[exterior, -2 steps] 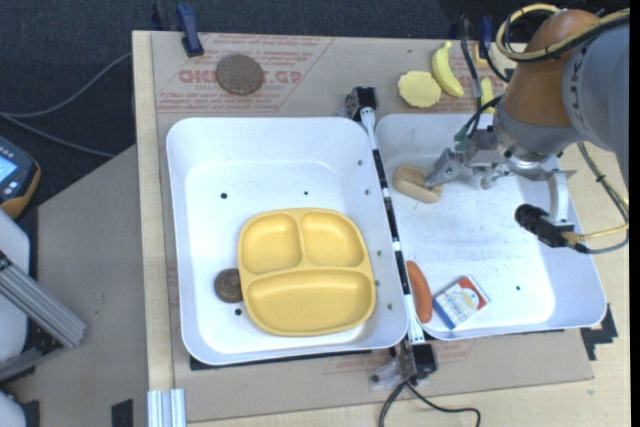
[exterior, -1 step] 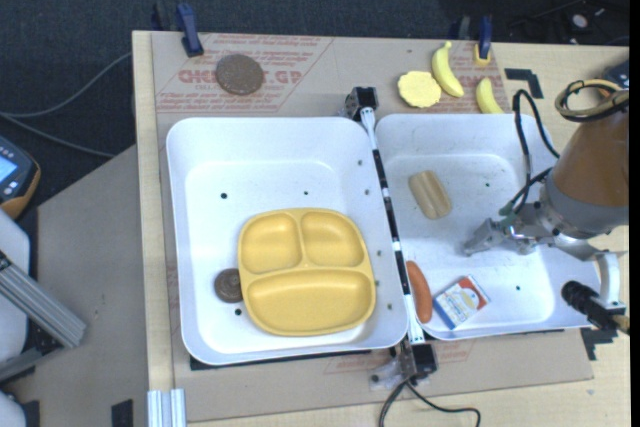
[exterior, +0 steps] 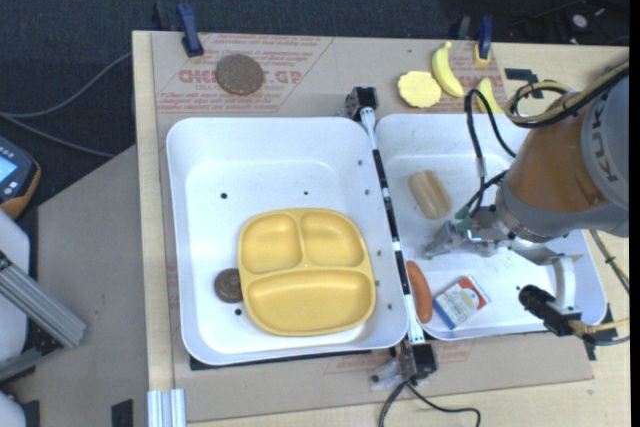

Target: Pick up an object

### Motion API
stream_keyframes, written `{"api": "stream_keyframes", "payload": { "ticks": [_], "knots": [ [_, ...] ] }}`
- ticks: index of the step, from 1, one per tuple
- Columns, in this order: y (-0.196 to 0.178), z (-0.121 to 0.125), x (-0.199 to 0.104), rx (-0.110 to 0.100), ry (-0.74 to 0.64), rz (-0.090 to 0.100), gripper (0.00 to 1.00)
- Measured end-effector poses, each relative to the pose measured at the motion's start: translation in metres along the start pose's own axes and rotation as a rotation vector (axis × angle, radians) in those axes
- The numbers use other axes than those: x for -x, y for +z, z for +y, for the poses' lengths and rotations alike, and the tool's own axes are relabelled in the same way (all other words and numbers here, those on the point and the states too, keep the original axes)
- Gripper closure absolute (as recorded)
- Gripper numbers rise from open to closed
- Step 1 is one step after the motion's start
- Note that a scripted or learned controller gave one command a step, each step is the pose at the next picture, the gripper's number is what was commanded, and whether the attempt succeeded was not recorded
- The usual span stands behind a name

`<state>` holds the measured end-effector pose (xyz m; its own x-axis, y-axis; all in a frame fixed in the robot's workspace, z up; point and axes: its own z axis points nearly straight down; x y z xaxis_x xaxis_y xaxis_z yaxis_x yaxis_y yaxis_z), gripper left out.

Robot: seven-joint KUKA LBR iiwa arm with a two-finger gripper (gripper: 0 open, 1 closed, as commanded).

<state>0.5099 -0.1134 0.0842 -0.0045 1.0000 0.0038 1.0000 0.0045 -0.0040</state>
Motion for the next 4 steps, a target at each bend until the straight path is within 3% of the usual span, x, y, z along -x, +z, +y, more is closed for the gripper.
{"api": "stream_keyframes", "payload": {
  "ticks": [1,2,3,4],
  "knots": [
    [-0.010,0.001,0.003,0.004,0.005,-0.003,1.00],
    [-0.010,0.000,0.003,0.003,0.005,-0.003,0.00],
    [0.001,-0.026,-0.012,-0.001,0.005,-0.001,0.00],
    [-0.001,0.022,0.010,0.009,0.003,-0.007,0.00]
  ]
}}
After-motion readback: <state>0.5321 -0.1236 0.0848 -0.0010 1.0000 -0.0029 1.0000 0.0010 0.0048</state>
